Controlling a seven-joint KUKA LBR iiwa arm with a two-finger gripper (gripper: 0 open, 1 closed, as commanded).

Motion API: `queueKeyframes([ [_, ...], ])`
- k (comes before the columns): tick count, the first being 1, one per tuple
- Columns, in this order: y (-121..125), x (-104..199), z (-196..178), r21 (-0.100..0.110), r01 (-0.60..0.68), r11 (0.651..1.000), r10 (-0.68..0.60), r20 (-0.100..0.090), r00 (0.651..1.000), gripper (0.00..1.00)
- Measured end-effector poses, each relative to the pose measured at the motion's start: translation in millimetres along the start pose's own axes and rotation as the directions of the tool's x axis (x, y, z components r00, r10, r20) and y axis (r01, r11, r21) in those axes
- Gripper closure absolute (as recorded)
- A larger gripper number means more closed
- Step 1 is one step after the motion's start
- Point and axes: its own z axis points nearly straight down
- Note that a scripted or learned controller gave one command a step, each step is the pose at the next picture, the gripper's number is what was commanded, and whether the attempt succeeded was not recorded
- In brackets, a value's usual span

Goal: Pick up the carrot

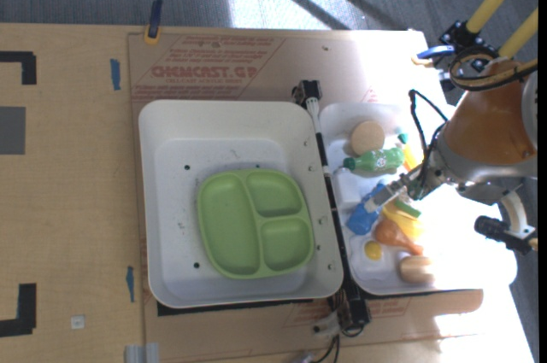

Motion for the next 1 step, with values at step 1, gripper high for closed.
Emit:
queueKeyframes([
  [1,-2.8,4.8,-1.4,-0.009,0.014,1.0,-0.013,0.019,1.0,0.0],
])
